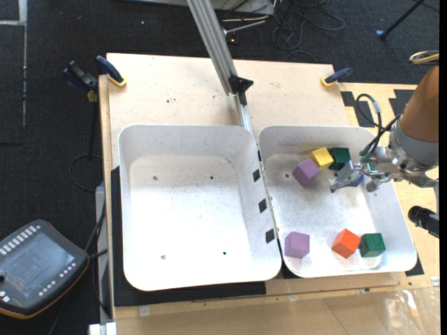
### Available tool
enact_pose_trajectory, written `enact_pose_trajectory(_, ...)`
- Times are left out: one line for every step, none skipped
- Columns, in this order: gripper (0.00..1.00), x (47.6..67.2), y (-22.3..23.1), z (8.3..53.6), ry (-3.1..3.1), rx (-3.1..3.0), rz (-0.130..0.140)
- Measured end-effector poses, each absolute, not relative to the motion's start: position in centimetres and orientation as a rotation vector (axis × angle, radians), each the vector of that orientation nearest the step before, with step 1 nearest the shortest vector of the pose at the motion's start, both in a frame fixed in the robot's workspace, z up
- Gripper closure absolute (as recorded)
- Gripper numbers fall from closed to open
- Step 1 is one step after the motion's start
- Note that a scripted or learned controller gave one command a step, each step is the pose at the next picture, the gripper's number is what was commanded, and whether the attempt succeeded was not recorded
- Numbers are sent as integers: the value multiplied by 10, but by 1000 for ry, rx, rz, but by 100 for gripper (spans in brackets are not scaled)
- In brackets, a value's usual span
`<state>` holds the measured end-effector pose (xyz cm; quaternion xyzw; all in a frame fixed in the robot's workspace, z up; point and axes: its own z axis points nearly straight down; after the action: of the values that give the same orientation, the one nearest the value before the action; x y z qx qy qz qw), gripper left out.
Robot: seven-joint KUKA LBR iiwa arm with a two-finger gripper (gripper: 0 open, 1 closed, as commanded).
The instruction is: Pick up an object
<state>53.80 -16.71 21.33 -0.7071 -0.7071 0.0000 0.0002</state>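
Hand low in right bin, just beside dark green cube, yellow cube and purple cube. Finger state: cannot tell, view blurred. Risk: the tight cluster may jam the descent or scatter cubes.

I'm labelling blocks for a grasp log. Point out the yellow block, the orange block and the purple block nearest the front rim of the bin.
yellow block (pixel 322 157), camera view, top face.
orange block (pixel 345 243), camera view, top face.
front purple block (pixel 297 243), camera view, top face.
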Motion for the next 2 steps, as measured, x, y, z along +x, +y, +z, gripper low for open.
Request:
enact_pose_trajectory(0, 539, -167, 170, -2218, -2219, 4)
enact_pose_trajectory(0, 537, -170, 126, -2218, -2220, 4)
